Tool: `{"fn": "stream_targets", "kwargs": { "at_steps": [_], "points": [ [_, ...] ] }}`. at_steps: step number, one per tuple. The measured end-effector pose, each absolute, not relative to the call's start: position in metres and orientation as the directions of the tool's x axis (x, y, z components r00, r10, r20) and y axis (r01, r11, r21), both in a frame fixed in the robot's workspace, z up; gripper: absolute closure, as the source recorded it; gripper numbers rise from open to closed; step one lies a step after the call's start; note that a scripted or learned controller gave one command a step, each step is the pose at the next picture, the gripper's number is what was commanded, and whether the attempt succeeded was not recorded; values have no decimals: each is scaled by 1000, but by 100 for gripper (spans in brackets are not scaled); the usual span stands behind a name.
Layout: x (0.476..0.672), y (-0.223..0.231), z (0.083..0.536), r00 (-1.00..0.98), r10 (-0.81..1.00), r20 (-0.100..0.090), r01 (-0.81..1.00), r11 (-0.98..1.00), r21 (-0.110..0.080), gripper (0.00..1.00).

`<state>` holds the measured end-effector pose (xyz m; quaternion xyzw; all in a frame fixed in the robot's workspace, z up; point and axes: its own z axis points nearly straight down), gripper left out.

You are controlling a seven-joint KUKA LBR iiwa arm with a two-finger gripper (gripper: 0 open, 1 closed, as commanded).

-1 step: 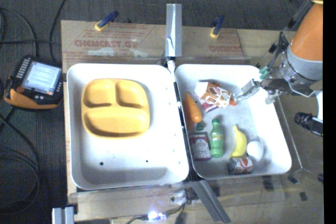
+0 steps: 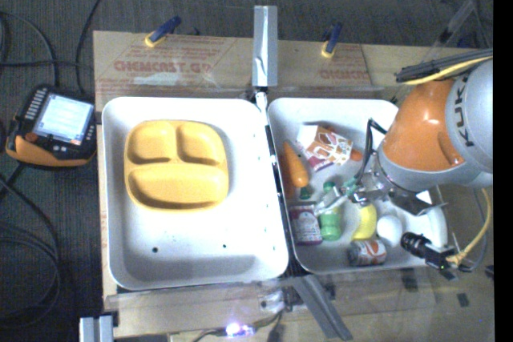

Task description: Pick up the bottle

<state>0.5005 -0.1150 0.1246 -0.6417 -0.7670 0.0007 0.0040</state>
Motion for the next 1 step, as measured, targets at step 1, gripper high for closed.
{"fn": "stream_targets", "kwargs": {
  "at_steps": [1],
  "points": [
    [490, -105, 94, -133, 991, -5, 991, 133, 20, 0]
  ]
}}
